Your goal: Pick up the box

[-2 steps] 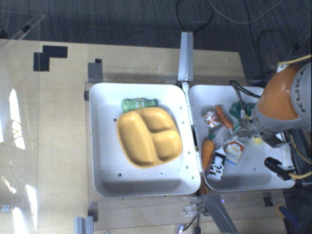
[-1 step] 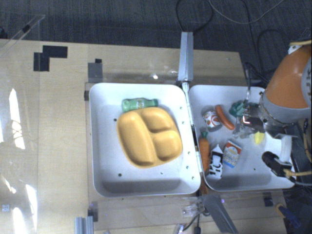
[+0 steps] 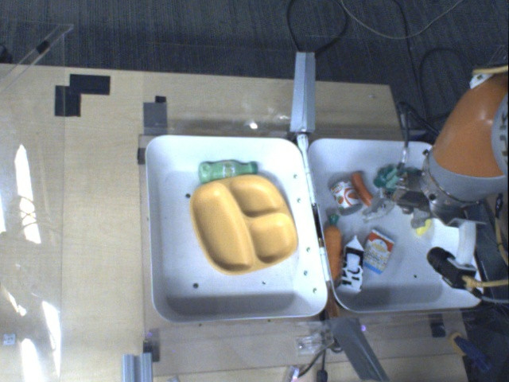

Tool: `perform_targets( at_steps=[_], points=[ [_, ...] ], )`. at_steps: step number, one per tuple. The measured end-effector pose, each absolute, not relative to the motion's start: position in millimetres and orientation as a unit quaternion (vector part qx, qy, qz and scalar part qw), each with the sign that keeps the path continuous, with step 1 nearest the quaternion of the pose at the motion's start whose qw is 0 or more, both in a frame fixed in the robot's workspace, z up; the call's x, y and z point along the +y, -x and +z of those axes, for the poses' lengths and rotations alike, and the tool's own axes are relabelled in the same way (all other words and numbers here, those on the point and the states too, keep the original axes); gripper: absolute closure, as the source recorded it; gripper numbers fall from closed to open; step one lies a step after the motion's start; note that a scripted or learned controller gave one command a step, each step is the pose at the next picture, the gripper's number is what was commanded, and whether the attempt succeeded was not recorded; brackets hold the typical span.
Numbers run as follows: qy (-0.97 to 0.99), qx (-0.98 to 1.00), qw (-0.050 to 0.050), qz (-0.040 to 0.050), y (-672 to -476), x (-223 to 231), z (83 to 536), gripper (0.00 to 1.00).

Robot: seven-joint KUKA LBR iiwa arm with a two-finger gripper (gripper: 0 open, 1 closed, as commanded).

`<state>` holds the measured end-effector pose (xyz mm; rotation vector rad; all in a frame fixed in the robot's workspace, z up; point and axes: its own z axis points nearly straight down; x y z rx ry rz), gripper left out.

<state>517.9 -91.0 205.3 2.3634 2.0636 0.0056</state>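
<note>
— Tool?
— Low over right bin, among toys; spread impossible to tell.
— Box?
— Small, white and orange, lying tilted beside carrot, apart from tool.

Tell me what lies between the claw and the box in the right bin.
In the camera view, only bare white bin floor separates the claw from the box just below-left of it.
</note>
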Motion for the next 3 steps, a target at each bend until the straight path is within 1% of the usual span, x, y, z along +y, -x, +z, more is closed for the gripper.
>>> perform_targets(
  at_steps=[1,2,3],
  points=[
    [-0.743,0.669,0.004,0.0036,-503.6,-95.2,97.7,0.0],
    [-0.743,0.67,0.005,0.0045,-505.1,-95.0,108.0,1.0],
    [-0.735,0.678,0.002,0.0019,-517.2,-32.3,185.3,1.0]
  ],
)
